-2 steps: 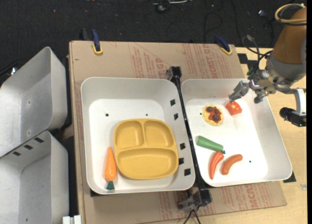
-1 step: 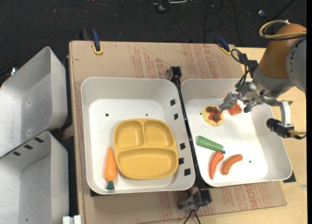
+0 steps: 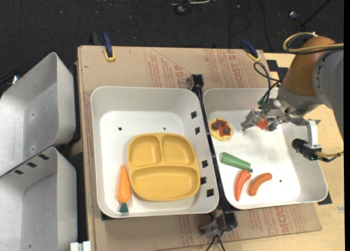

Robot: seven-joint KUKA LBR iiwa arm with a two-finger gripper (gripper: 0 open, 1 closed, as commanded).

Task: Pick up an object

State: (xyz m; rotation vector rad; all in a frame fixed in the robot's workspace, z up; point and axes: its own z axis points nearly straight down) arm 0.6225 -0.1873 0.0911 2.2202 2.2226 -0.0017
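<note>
I have the claw [image 3: 263,121] low over the back of the right bin [image 3: 306,190], and something small and red sits right at its tips, but I cannot tell whether it is spread or pinching. Taking the pizza toy [image 3: 222,128] as my landmark, the claw is just right of it, so I would shift left and come down squarely, clear of the divider wall. In front of the pizza toy lie a green pepper [image 3: 235,161], a red chili [image 3: 241,183] and a sausage [image 3: 259,184], close together. Left of it, in the other bin, are a yellow tray [image 3: 163,167] and carrot [image 3: 124,185].
</note>
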